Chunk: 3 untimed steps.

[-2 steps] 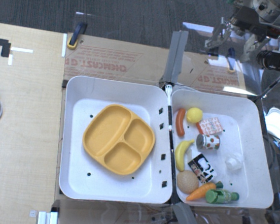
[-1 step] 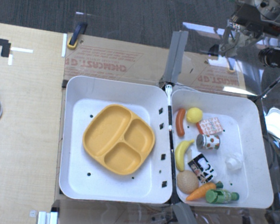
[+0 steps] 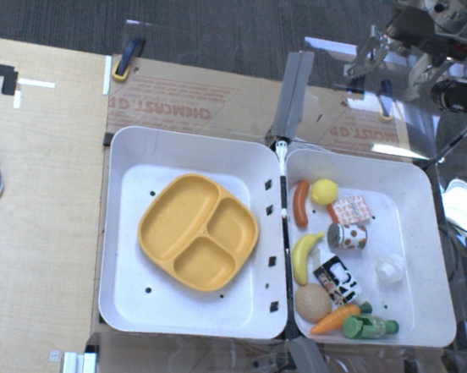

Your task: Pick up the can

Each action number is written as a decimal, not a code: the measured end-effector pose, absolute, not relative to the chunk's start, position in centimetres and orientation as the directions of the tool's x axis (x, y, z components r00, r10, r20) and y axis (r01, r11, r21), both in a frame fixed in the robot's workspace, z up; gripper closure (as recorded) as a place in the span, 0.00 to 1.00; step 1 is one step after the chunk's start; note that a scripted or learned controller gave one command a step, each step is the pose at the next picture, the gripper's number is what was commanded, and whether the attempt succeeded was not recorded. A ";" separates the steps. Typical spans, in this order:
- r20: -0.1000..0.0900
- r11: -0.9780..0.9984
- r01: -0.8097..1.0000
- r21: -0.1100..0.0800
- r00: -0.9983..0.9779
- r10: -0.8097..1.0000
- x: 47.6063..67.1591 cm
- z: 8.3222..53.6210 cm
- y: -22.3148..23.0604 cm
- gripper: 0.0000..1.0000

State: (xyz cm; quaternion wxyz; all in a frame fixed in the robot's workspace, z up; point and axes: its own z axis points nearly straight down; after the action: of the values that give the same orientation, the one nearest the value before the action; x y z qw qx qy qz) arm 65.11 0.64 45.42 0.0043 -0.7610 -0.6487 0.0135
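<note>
The surface [image 3: 41, 156] carries two white bins side by side. The left bin [image 3: 116, 234] holds a yellow divided plate [image 3: 199, 232], lying near its middle. The right bin [image 3: 435, 276] holds the small things. The arm [image 3: 459, 32] sits at the top right, beyond the far edge of the right bin, and its fingers [image 3: 374, 59] hang above the cardboard there, well apart from everything in the bin; they look spread with nothing between them. A banana [image 3: 303, 257] lies near the bin's left wall, with a red sausage [image 3: 301, 203] beyond it toward the far left corner and a lemon [image 3: 325, 191] just beside the sausage. An orange carrot [image 3: 335, 319] and a green bottle [image 3: 368, 328] lie along the near edge. The can [image 3: 348, 236] lies on its side near the middle of the right bin, just beside the banana's far tip and just nearer than a red-and-white packet [image 3: 352, 210]
</note>
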 end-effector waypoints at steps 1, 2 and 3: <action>-0.019 -0.157 0.987 -0.029 0.156 0.988 65.3 46.0 0.7 1.00; -0.019 -0.157 0.987 -0.030 0.157 0.987 65.3 46.0 0.6 0.00; -0.023 -0.155 0.987 -0.035 0.154 0.988 65.5 46.5 0.7 1.00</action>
State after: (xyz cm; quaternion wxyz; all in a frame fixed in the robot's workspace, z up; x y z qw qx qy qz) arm 65.46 0.67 46.55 0.0059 -0.7597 -0.6500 0.0199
